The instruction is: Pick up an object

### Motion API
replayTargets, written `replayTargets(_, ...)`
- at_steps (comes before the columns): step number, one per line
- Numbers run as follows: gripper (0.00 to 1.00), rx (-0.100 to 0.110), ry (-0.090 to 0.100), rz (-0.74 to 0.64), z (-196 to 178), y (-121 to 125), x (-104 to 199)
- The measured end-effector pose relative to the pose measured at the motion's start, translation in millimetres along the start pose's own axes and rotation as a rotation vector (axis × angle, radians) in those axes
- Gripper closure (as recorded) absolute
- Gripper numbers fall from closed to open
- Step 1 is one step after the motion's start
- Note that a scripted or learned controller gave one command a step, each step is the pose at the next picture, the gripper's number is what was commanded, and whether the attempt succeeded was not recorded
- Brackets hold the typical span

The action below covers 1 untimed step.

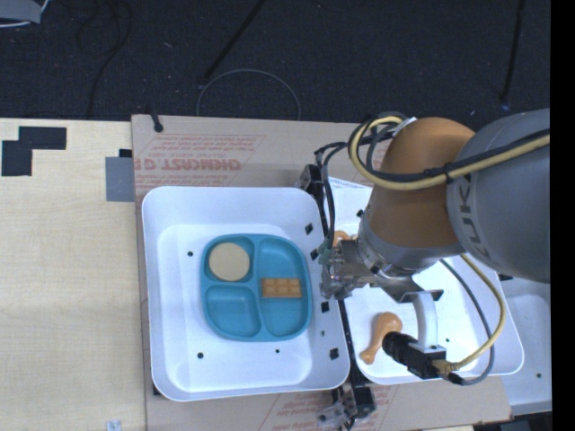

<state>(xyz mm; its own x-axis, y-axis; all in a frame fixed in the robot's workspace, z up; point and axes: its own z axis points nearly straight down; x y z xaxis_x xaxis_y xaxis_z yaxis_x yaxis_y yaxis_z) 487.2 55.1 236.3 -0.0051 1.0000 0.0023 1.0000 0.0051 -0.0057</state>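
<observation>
Since the gripper (332,278) sits right over the seam where the two bins meet, my main worry is that it comes straight down and clips the rims instead of landing on anything. From this angle I honestly can't tell if it's open or closed, and I don't see anything held in it. The bulk of the arm (422,187) covers a big chunk of the right bin (508,348), so whatever is directly under the wrist is hidden.

Best guess for the target: the drumstick (381,332), lying in the right bin just below and to the side of the gripper. It's rounded and tapered, so an off-centre pinch could squirt it out. A small orange piece (340,238) also peeks out by the dividing wall, so close to it that it looks awkward to get at.

Over in the left bin (180,348) there's a blue tray (235,314) with compartments: a round tan disc (228,261) in one, a waffle-looking block (281,288) in another. Drifting that way risks snagging the tray rim.
</observation>
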Motion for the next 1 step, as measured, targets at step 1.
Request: replayTargets(1,1.00,0.000,-0.001,0.001,3.4,-7.6,43.0)
